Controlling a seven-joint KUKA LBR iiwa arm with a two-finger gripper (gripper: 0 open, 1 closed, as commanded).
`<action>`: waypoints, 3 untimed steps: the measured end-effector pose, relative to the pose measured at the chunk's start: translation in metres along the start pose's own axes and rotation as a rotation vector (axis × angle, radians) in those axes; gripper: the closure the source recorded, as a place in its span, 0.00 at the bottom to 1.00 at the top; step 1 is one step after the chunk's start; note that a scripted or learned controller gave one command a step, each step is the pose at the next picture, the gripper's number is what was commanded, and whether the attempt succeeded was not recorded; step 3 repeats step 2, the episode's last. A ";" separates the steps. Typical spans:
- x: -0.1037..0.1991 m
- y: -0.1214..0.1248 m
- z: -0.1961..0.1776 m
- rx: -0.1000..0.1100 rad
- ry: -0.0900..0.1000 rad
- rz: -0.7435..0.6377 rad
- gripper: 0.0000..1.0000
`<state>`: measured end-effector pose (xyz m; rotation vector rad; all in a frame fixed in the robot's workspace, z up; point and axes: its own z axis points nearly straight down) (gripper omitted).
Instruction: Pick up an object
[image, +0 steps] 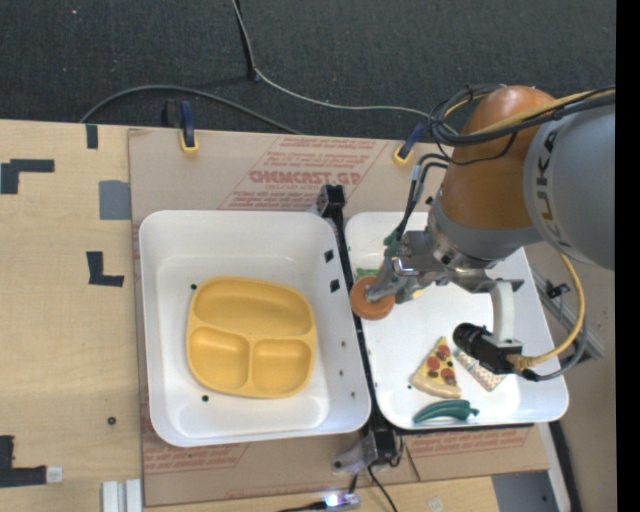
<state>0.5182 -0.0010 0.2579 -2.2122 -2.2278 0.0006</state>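
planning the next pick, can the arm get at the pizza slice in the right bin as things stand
Probably yes: the pizza slice lies flat and uncovered in the right bin, where the tool hovers close by. A teal object lies beside it, apart, and might crowd the grasp.

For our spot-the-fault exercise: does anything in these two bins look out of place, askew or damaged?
Nothing looks spilled or broken. Only the orange disc seems odd: it sits against the wall between the bins, beside the tool, while the pizza slice lies flat in the right bin. Whether the tool grips it is unclear.
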 end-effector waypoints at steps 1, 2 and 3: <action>0.056 -0.012 0.019 0.002 -0.001 0.001 1.00; 0.103 -0.017 0.019 0.001 0.000 0.000 1.00; 0.103 -0.017 0.019 0.001 0.000 0.000 1.00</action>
